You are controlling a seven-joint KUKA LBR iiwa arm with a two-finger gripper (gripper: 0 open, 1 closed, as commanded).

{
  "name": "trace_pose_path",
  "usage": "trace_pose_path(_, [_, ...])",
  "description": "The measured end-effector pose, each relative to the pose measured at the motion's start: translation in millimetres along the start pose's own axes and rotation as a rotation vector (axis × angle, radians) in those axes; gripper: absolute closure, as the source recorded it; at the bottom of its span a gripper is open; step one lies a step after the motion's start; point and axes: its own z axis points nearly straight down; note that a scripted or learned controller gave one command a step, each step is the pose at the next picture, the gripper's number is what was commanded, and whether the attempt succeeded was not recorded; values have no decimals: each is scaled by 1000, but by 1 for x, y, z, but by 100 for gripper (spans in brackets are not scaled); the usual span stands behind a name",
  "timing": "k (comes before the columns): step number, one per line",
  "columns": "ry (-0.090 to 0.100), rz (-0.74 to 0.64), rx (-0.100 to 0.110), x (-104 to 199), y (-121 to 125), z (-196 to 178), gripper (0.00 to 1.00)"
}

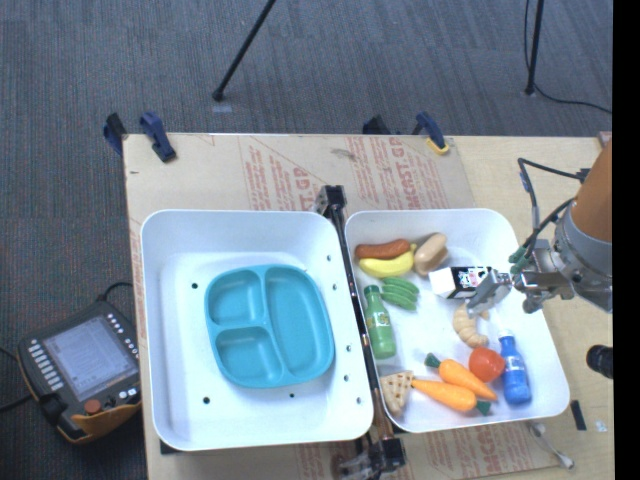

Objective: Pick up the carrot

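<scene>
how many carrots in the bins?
2, both in the right bin near its front edge: one carrot just left of the tomato, the other carrot in front of it, beside the pizza slice.

A blue divided plate (269,325) sits well left of the claw; a green bottle (379,322), banana (387,264), tomato (486,364) and blue bottle (514,370) lie nearer.

I see the table (290,163), a brown board, carrying two white bins: the left bin (165,268) touches the right bin (535,368).
</scene>
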Motion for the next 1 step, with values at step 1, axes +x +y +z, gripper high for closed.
trace_pose_path(1, [2, -74, 3, 32, -16, 138, 0])
